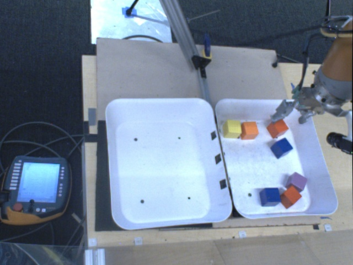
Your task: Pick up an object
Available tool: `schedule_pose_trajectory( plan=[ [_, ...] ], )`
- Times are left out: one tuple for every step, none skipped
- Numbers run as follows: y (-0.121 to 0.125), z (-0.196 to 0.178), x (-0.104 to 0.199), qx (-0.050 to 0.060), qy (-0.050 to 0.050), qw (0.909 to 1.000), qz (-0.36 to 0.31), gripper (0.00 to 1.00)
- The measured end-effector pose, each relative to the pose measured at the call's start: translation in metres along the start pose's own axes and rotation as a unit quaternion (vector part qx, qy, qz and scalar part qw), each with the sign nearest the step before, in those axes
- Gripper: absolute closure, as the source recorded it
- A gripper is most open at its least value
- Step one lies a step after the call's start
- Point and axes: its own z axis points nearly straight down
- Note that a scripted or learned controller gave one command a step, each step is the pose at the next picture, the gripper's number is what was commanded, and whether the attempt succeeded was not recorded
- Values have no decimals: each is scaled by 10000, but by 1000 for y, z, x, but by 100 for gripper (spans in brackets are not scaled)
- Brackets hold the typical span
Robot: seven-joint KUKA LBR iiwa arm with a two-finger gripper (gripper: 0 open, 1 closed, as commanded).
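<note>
**End effector hangs open over the orange cube at the right bin's far edge**

Starting far left of the right bin (320,206): a teach pendant (34,189) sits off the worktop (165,70), well out of play. Next, the left bin (118,115), just beside the right bin, their inner walls touching.

Into the right bin now. Near its far-left corner a yellow cube (231,128) and an orange cube (249,130) sit touching. Toward its near wall, a blue cube (269,196), another orange cube (291,196) and a purple cube (297,180) huddle together. Mid-bin sits a lone blue cube (281,147).

And the likely target: an orange cube (277,128) by the far wall, with the end effector (293,110) just above it, fingers spread, nothing between them.

The danger, as I judge it: the cube lies turned at an angle, so closing fingers may hit corners and squirt it away. The far wall is close behind, so a finger could catch the rim. Open floor lies on the left-bin side of the target, and the lone blue cube is near on the other.
</note>
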Motion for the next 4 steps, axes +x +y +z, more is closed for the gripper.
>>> schedule_pose_trajectory(
  plan=[
    [0,0,0,1,-2,10000,-1,0],
    [6,43,-2,13,-1,10000,2,0],
    [13,95,-12,-36,-37,10000,17,0],
    [15,96,-12,-59,-31,10000,13,0]
  ],
)
